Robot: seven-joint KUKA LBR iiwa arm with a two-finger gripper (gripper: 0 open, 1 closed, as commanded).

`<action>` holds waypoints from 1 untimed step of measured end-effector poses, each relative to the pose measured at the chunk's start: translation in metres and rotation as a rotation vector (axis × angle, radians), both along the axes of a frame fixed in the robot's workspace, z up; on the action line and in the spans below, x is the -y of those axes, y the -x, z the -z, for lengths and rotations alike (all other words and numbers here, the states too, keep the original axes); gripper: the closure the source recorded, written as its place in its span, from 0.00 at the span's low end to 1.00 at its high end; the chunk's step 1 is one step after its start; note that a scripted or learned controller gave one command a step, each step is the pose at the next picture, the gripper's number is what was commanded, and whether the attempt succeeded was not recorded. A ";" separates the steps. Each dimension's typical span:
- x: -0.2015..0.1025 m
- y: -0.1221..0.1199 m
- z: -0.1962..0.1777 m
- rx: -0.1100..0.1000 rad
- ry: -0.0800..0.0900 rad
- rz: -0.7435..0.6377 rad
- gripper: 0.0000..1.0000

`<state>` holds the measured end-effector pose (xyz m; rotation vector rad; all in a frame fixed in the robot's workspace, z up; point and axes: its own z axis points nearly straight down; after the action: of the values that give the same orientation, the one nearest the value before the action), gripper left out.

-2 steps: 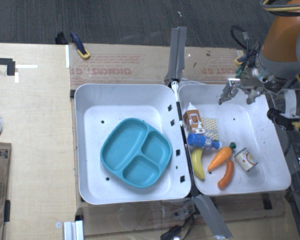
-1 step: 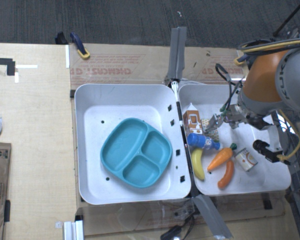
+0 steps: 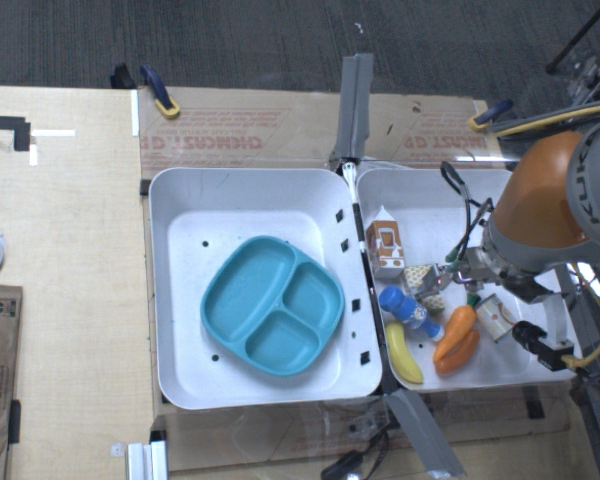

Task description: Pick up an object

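The right bin (image 3: 420, 190) holds a small brown and white carton (image 3: 385, 244), a blue bottle (image 3: 407, 306), a yellow banana (image 3: 402, 354) and an orange carrot (image 3: 457, 337). A small patterned piece (image 3: 417, 277) lies between the carton and the gripper. My gripper (image 3: 437, 283) hangs low over the middle of that bin, just above the carrot and right of the blue bottle. The arm's grey and orange body (image 3: 540, 203) covers the bin's right part. A white tag-like item (image 3: 494, 317) lies right of the carrot.
The left bin (image 3: 180, 268) contains a teal three-compartment plate (image 3: 273, 305). A grey divider post (image 3: 355, 108) stands between the bins at the back. Blue and yellow clamps (image 3: 158, 90) sit at the bench's rear. Cables (image 3: 464, 203) trail from the wrist.
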<state>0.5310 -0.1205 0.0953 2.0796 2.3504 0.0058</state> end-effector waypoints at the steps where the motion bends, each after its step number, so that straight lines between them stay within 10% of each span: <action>1: -0.002 0.029 0.000 0.003 0.002 -0.016 0.00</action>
<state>0.5024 -0.1188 0.0952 2.0588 2.3643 0.0071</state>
